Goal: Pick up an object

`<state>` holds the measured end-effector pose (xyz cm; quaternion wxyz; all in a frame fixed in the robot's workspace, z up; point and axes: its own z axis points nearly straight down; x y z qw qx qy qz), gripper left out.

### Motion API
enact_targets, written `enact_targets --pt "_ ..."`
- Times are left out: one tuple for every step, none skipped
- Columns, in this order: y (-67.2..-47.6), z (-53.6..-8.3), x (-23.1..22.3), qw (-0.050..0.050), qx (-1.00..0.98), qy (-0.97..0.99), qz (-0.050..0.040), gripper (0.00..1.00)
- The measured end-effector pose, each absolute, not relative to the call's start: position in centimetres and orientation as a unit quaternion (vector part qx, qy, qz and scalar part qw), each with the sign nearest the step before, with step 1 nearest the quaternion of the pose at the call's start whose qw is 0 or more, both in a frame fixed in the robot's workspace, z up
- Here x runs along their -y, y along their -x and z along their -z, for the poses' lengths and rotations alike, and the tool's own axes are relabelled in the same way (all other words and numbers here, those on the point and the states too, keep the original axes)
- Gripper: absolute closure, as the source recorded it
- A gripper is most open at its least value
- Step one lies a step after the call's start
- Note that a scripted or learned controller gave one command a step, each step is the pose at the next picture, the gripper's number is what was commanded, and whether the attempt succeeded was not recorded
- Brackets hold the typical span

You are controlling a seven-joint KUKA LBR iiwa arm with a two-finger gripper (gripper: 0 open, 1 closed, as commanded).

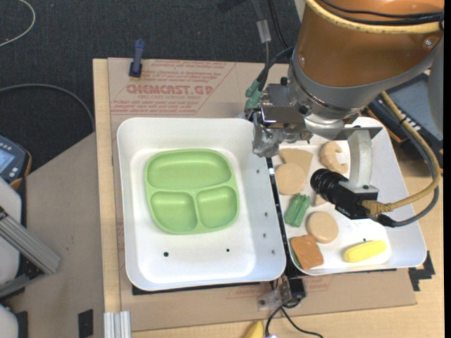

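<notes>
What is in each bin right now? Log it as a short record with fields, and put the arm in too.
left bin: green divided plate, three compartments
right bin: toy food; two tan round pieces, green pod-like piece, orange-brown piece, yellow piece, pale lumpy piece
arm: over the right bin's far end
gripper: low at the bins' shared edge; finger state unclear

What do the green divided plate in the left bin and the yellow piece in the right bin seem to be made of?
The light green, three-compartment divided plate looks like moulded plastic with a smooth matt finish: even colour, rounded ridges, soft highlights. The small yellow corn-shaped piece is probably plastic or rubber toy food, since its colour is bright and uniform; the view is too coarse to say which.
</notes>
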<state>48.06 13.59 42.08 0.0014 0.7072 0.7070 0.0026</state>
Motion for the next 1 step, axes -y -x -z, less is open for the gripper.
enact_targets --pt "-48.11 -43.12 -13.63 0.002 -0.707 -0.707 -0.0035 1.0"
